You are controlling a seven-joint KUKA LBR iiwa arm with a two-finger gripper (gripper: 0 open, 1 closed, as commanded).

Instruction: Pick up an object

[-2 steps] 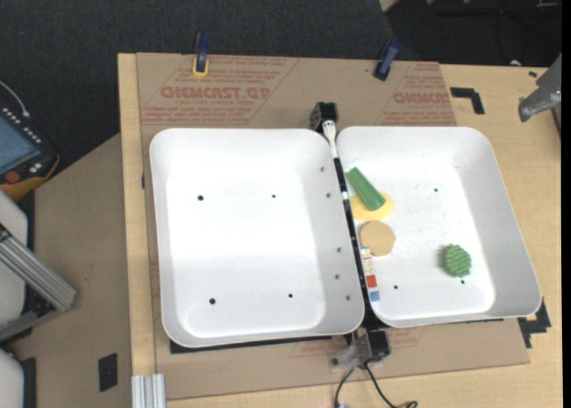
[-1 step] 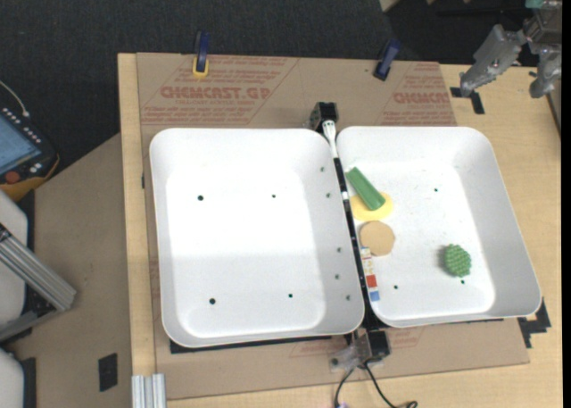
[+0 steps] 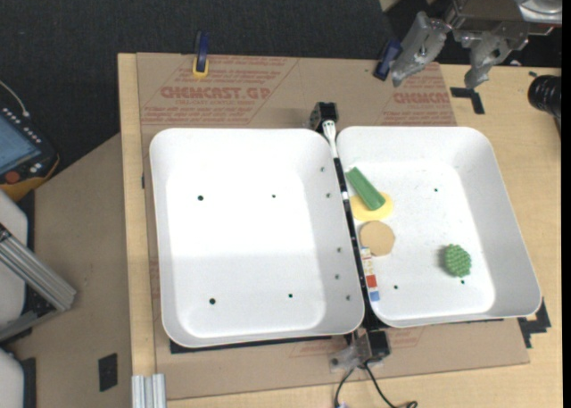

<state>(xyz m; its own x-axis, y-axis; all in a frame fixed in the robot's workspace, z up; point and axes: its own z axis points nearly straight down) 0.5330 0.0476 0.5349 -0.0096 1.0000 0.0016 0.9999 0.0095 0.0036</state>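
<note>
My gripper (image 3: 446,60) hangs high above the back edge of the right bin (image 3: 500,183), its two fingers (image 3: 416,51) spread apart with nothing between them. In the right bin, a green block (image 3: 365,187) lies on a yellow piece (image 3: 375,208) near the left wall. Just in front of them sits a tan round disc (image 3: 378,238). A green knobbly ball (image 3: 456,260) rests toward the bin's front right. A small red, white and blue item (image 3: 370,283) lies along the divider.
The left bin (image 3: 241,237) sits beside the right one on a cardboard sheet (image 3: 223,85). Blue clamps (image 3: 202,54) hold the sheet at the back. A black clip (image 3: 323,116) joins the bins at the rear, and another clip with a cable (image 3: 366,350) is at the front.
</note>
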